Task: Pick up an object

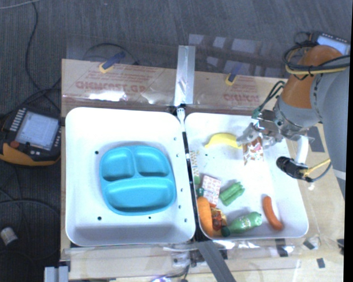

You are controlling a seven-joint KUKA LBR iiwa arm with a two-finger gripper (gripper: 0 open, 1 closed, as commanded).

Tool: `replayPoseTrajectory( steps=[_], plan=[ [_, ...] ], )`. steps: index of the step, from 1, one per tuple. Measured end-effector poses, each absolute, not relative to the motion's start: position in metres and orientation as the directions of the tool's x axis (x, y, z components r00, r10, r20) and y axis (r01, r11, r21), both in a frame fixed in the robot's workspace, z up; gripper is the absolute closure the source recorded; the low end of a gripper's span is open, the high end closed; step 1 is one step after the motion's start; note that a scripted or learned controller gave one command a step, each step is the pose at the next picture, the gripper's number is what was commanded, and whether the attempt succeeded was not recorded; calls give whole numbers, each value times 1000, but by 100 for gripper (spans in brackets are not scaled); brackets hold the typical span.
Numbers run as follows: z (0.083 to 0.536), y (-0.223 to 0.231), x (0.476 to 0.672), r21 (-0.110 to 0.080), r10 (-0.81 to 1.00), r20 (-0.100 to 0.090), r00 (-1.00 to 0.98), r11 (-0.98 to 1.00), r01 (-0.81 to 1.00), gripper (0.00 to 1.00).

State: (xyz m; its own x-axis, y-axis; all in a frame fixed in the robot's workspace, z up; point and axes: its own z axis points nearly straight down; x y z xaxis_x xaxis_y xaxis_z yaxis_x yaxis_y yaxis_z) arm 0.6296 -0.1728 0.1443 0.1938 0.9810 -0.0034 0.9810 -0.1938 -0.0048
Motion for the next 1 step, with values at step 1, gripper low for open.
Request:
replayPoseTrajectory(
  steps=[1],
  plan=[
    [199, -145, 669, -4, 958, -4, 285, -285, 958, 100]
  ],
)
